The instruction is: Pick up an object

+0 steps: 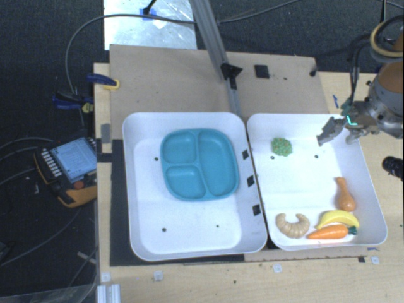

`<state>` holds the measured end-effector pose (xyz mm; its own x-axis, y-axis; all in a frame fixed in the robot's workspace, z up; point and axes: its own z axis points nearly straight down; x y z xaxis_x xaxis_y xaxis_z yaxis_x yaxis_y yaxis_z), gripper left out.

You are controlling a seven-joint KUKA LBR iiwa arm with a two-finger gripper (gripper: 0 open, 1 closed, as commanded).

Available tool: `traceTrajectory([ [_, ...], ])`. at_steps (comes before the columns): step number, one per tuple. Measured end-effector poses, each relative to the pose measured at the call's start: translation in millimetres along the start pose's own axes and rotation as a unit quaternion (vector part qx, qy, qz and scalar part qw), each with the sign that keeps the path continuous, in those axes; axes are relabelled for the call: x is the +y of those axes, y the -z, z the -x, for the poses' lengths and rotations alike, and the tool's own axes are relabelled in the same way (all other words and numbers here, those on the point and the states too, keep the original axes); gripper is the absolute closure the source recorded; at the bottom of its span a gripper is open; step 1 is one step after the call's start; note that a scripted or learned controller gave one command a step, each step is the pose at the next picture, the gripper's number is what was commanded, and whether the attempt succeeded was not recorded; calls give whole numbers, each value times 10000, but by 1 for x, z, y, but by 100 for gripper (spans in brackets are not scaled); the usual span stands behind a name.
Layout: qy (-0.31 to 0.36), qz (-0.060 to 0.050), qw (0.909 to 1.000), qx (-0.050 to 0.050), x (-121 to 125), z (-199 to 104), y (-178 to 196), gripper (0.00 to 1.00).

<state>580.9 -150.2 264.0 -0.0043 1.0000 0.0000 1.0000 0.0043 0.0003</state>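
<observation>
Broccoli sits alone near the right bin's far side, with croissant, banana, carrot and a small orange gourd crowded by the near corner. From the camera view we see the claw released and bare above the bin's far right edge. Among the crowded pieces, we risk nudging a neighbour and closing on nothing.

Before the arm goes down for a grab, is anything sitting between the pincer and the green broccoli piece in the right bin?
Nothing visible does. The pincer hangs over the right bin's upper right corner, and bare white floor lies between it and the broccoli piece. The other foods cluster along the bin's near right side.
</observation>
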Motion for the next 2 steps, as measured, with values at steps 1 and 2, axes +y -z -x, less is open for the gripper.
traceTrajectory([
  [1, 1, 7, 10000, -2, 0, 0, 1, 0],
  [2, -9, -11, 10000, 2, -3, -9, -46, 0],
])
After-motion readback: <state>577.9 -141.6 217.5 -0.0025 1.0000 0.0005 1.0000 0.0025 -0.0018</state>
